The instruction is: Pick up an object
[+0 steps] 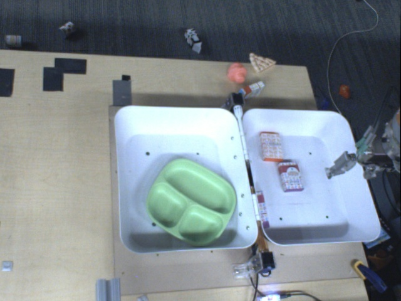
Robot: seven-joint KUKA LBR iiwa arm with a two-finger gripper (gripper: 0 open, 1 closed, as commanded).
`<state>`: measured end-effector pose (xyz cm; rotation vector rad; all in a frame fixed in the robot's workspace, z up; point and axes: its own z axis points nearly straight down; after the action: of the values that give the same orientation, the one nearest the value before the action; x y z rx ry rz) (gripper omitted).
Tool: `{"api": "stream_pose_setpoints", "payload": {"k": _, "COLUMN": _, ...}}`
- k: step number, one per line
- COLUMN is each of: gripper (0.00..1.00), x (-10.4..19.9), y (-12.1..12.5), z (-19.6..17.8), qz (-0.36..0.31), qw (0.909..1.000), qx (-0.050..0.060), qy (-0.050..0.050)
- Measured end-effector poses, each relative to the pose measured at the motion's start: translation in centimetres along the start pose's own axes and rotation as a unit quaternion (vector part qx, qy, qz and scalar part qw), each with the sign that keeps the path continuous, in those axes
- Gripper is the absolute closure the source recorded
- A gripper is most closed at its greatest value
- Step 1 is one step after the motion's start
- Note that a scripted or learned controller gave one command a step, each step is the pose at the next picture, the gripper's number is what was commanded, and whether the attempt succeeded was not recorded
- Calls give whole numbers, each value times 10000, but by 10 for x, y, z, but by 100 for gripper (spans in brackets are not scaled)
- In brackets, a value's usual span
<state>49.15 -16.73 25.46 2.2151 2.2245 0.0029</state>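
Note:
The right bin (313, 231) holds two small red-and-white boxes, one (271, 147) toward the back and one (291, 176) just in front of it. A green divided plate (191, 199) lies tilted in the left bin (135, 130). My gripper (352, 154) hangs over the right bin's right rim, about a hand's width right of the nearer box. It is open, with nothing between its fingers.
Behind the bins on the bench lie a pink ball (237, 73), a toy pizza slice (262, 62) and a small tube (252, 90). Black patches (62, 73) mark the bench at the far left. Small items and a cable (351, 30) lie on the dark floor.

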Motion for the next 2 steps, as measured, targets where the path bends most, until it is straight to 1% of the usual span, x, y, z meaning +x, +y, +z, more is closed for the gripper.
{"api": "stream_pose_setpoints", "payload": {"k": 1, "gripper": 0, "x": 23, "y": 7, "z": 168, "qz": 7, "qw": 10000, "qx": -31, "qy": -6}}
{"api": "stream_pose_setpoints", "payload": {"k": 2, "gripper": 100, "x": 22, "y": 8, "z": 156, "qz": 3, "qw": 10000, "qx": -59, "qy": -15}}
